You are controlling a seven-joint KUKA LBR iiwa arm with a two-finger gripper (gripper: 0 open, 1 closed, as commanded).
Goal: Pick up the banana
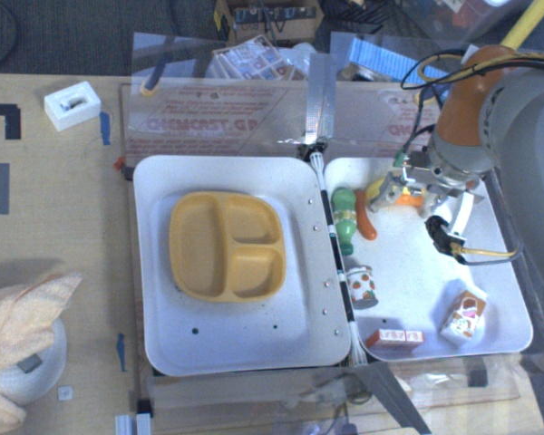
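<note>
The bench (54, 234) is pale wood, and two shallow white bins sit side by side on it; the left bin (163, 333) fills the middle of the bench, the right bin (508, 333) touches it along a shared edge towards the right end; a small white box (72, 105) lies near the far left corner; a crumpled cream cloth (23, 311) rests at the left edge over a grey bowl (36, 370); clear plastic sheeting (218, 120) lies along the far edge behind the bins.

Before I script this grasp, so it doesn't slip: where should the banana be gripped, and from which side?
Probably the exposed yellow end of the banana, from straight above: it lies flat in the right bin, and the gripper covers the rest.
</note>
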